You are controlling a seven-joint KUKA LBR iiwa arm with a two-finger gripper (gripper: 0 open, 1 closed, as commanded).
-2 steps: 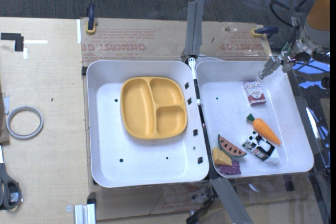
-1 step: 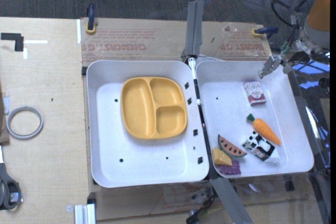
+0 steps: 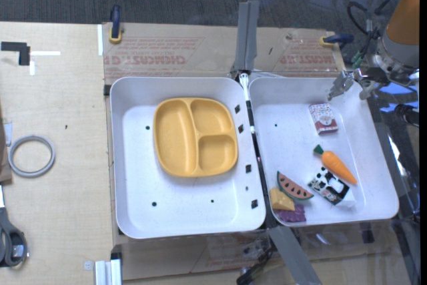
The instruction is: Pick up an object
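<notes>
My gripper (image 3: 351, 85) hangs over the far right corner of the right bin (image 3: 380, 163), open, with nothing between its fingers. Just in front of it and to the left lies a small red and white carton (image 3: 323, 119). Further forward in the same bin are an orange carrot (image 3: 337, 167), a black and white patterned toy (image 3: 330, 187), a watermelon slice (image 3: 293, 186), a yellow cheese wedge (image 3: 281, 199) and a purple grape bunch (image 3: 291, 214). The left bin (image 3: 133, 197) holds a yellow divided plate (image 3: 195, 137).
A grey divider bar (image 3: 245, 37) runs between the bins at the back. On the wooden bench to the left lie a grey tape roll (image 3: 30, 155) and scissors (image 3: 11, 247). A blue and yellow clamp (image 3: 115, 24) stands behind the left bin.
</notes>
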